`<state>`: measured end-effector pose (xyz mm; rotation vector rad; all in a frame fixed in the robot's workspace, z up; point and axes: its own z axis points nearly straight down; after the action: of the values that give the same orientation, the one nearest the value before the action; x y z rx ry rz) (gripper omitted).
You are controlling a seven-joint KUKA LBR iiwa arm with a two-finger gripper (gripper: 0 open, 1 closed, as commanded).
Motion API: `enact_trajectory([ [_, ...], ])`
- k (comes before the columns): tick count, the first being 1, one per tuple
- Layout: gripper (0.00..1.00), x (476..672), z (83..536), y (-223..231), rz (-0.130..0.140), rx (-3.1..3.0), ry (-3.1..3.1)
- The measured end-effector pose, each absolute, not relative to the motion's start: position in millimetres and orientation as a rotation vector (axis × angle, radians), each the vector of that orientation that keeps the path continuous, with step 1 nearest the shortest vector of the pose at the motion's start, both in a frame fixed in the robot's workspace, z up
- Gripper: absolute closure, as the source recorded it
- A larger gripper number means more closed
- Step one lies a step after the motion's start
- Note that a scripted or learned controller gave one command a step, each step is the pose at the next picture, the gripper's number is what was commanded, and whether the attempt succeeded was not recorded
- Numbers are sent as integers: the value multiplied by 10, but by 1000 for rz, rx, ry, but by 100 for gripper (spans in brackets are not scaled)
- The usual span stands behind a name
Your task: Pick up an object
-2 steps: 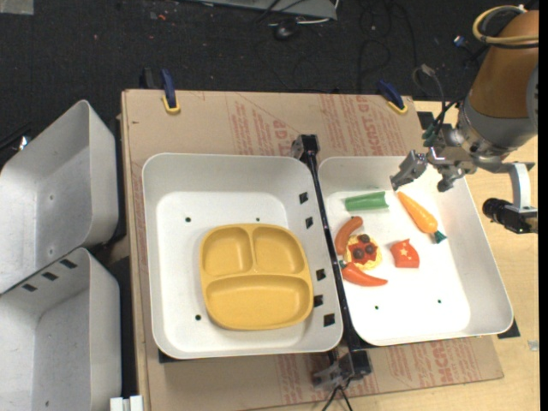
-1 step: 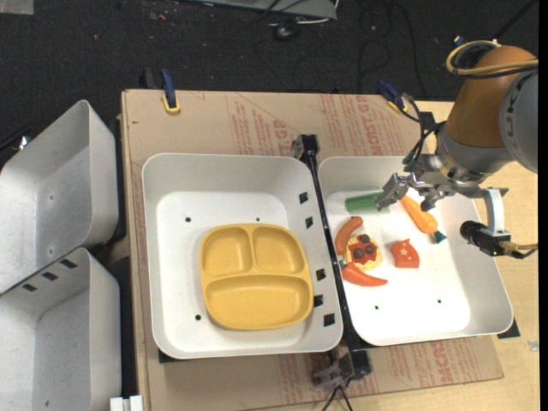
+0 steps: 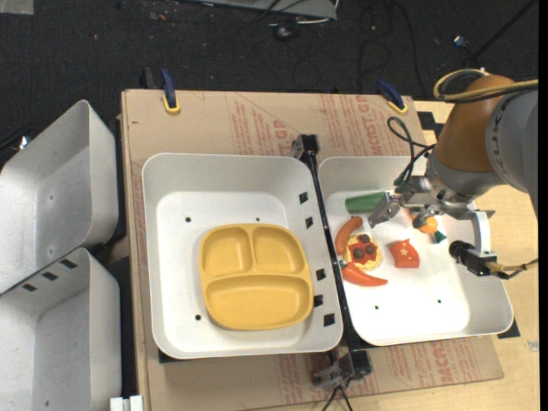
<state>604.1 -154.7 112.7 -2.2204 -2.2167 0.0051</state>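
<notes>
Overhead, the grey arm with its orange band [image 3: 469, 131] reaches from the right over the right-hand shallow white bin [image 3: 428, 315]. Its gripper [image 3: 387, 210] hangs low, just right of a green oblong toy [image 3: 366, 201]; whether it is gripping anything cannot be told. Below lie an orange-red curved pepper [image 3: 347, 231], a round berry-topped piece [image 3: 364, 249], a red pepper [image 3: 365, 276] and a red wedge [image 3: 405, 253]. A yellow sectioned plastic tray [image 3: 255, 275] sits in the left bin [image 3: 171, 229].
</notes>
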Motion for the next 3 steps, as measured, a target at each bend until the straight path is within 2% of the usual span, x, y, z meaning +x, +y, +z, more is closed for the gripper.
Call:
enact_trajectory([
  [1, 100, 6062, 1265, -1546, 0, -2224, -2222],
  [2, 100, 6045, 1900, -1528, -5, -2223, -2228],
  [3, 100, 6053, 2041, -1529, -2, -2221, -2225],
])
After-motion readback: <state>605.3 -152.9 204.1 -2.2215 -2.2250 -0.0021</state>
